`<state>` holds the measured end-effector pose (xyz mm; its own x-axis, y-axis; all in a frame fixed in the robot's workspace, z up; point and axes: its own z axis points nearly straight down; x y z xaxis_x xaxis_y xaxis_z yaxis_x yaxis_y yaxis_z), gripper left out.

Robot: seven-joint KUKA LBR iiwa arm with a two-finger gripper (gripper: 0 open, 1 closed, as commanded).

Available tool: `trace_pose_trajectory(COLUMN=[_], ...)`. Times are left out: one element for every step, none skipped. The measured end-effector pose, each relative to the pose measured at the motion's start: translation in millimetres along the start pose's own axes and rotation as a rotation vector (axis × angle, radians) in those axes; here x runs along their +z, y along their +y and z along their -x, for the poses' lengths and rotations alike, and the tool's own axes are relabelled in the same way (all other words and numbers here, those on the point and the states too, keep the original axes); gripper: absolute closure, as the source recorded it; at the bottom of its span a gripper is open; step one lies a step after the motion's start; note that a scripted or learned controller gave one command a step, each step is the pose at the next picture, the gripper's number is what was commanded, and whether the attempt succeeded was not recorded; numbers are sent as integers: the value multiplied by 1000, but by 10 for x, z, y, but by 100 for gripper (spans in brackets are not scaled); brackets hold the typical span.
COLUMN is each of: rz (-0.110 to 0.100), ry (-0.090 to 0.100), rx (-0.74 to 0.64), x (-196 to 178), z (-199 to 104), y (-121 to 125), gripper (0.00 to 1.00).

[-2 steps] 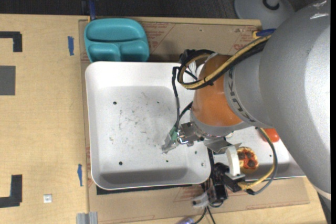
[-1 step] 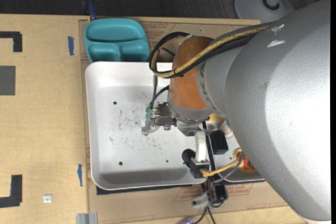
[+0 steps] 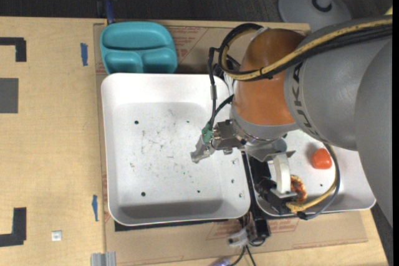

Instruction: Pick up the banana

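Observation:
My gripper (image 3: 201, 151) hangs over the right part of the left white bin (image 3: 149, 190), close to the wall that it shares with the right bin. Nothing shows in its grasp from this angle. The grey arm with its orange band (image 3: 265, 81) covers most of the right bin (image 3: 356, 196). A small orange-red round thing (image 3: 322, 159) lies in the right bin, just right of the wrist. Near that bin's front, a small brown-orange thing (image 3: 297, 186) lies partly hidden.
A teal divided tray (image 3: 138, 47) stands behind the left bin, at its far left corner. The bench (image 3: 50, 134) stretches flat to the left of the bins. The left bin's floor carries only small scuffs and dots.

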<state>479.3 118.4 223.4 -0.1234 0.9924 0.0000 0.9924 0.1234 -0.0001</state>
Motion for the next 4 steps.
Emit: trace_pose_trajectory(rz=[-1,-1,0,2], ry=[1,0,2,5], rx=[197,380,206,206], x=[1380,370,1377,1272], z=[-529,-1056,-1056,-1073], y=[62,128,131,141], gripper=[0,0,0,100])
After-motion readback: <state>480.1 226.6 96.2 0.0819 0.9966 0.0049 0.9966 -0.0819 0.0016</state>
